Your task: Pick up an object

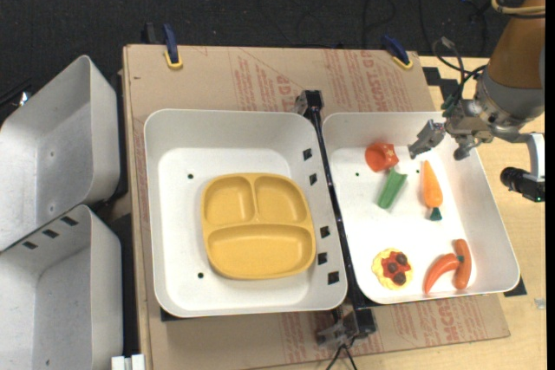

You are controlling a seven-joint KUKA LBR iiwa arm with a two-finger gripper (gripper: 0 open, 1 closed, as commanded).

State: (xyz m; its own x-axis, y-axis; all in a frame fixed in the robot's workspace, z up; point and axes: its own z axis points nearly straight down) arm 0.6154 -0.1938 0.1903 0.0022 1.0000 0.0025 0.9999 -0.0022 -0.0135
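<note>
Brown cardboard bench top (pixel 260 74), two white bins (pixel 173 186), dark cabled floor (pixel 260 4), gripper (pixel 444 137) jaws open, holding nothing

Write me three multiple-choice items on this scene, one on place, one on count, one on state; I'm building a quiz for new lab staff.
1. Where is the yellow divided plate?
A. left bin
B. right bin
C. on the cardboard

2. How many toy foods lie in the right bin?
A. three
B. five
C. eight

3. The end effector is
A. clamped on the carrot
B. over the right bin's upper part, holding nothing
C. over the plate

Answers: 1 A, the plate sits in the left bin. 2 B, tomato, green piece, carrot, pizza, sausages. 3 B, nothing sits between its fingers.
</note>
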